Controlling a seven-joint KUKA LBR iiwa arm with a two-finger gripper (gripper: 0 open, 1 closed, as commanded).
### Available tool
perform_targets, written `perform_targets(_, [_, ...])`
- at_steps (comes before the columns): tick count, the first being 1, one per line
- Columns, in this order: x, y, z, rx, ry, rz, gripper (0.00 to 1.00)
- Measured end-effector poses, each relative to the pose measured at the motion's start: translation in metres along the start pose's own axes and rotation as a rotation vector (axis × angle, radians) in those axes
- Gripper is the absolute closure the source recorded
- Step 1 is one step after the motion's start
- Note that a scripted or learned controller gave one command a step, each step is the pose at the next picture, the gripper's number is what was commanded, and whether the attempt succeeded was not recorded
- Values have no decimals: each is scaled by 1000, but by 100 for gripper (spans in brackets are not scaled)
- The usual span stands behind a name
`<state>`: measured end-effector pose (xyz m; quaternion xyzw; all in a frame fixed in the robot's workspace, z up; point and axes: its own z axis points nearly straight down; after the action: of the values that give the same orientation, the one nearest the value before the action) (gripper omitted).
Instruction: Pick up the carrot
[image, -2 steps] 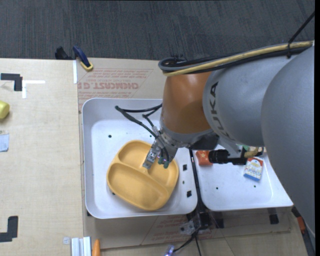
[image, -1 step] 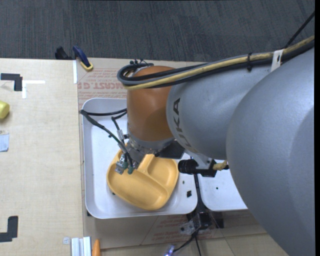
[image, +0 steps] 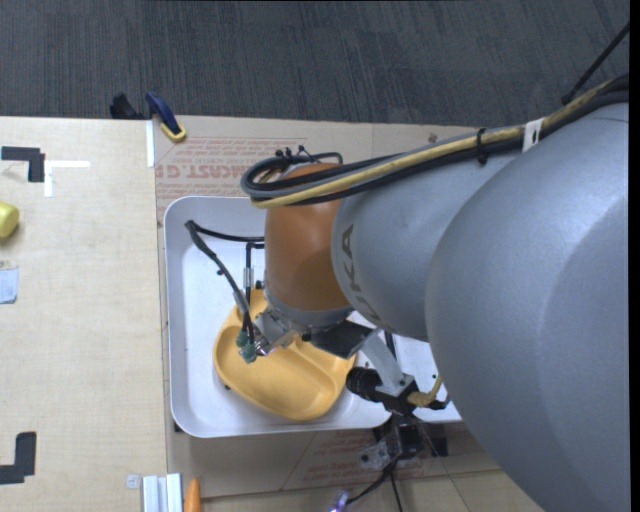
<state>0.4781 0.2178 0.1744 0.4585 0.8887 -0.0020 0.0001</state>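
I have the large grey robot arm (image: 500, 300) coming in from 3 o'clock. It covers most of the right half of the view, and its orange wrist band (image: 300, 250) stands over the middle of the shallow white plastic bin (image: 190, 300).

The wrist points down toward 7 o'clock and ends right above a yellow plastic bowl-shaped dish (image: 290, 385), which lies in the bin's 6 o'clock part, close to the near wall. The wrist housing hides the jaws, so I cannot tell whether they are apart, together or clamped on anything.

I cannot tell where the carrot lies, which way its long axis runs, or how it sits relative to the jaws. The arm covers the bin floor from the centre out to 3 o'clock.

A thin black cable (image: 215, 255) loops from the wrist across the bin's floor toward 10 o'clock. The bin rests on a brown cardboard sheet (image: 220, 160) on the pale wooden desk (image: 80, 350). A blue-and-yellow clamp (image: 165, 115) sits at the cardboard's 11 o'clock corner. A small rounded yellow object (image: 5, 220) lies at the desk's 9 o'clock edge, well apart from the bin. At 6 o'clock, a small orange tip (image: 191, 490) at the picture's edge is too small to identify.
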Motion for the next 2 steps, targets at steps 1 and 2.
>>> perform_targets(1, [2,2,4,2,0,239,100])
perform_targets(2, [3,1,83,0,0,407,100])
